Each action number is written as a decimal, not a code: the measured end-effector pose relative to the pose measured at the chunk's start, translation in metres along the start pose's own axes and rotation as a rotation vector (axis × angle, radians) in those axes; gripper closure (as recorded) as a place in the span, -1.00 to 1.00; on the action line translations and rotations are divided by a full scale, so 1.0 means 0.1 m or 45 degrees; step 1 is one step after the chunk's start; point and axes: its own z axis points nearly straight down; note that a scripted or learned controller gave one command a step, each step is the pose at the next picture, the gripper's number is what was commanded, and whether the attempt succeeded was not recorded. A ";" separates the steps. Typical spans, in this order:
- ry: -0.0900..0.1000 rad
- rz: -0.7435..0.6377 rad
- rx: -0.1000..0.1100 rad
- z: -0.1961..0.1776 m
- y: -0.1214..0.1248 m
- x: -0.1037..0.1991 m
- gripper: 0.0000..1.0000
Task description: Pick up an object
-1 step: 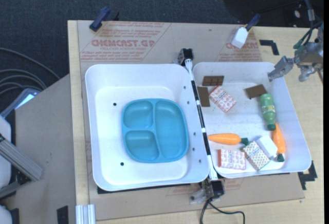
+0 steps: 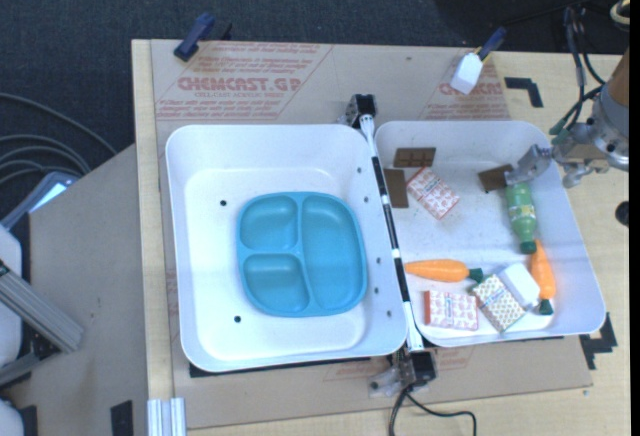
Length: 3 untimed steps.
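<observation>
camera view: the gripper (image 2: 532,167) is hanging over the far right corner of the right bin (image 2: 590,269), reaching in from the right; whether it is open or closed cannot be told from here, and nothing is showing as held. just below it a green bottle (image 2: 520,210) is lying lengthwise near the bin's right wall, with a small carrot (image 2: 542,274) touching its near end. a brown block (image 2: 493,178) is lying just beside the gripper. a second carrot (image 2: 440,271) is lying across the bin's middle, and patterned packets (image 2: 450,309) are sitting along the near edge. another packet (image 2: 433,194) and a brown piece (image 2: 414,158) are resting toward the far left corner. the left bin (image 2: 190,224) is carrying a blue divided plate (image 2: 300,253) at its centre. judgement: the approach step is in hand; the pick is not yet made. the next move is likely calling for a descent centred on the bottle or block, clear of the bin wall.
</observation>
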 end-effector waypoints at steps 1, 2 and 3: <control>0.000 -0.001 -0.001 0.94 -0.35 0.25 -1.00; -0.002 0.000 -0.004 0.83 -0.35 0.25 1.00; 0.001 -0.004 -0.001 0.94 -0.16 0.92 1.00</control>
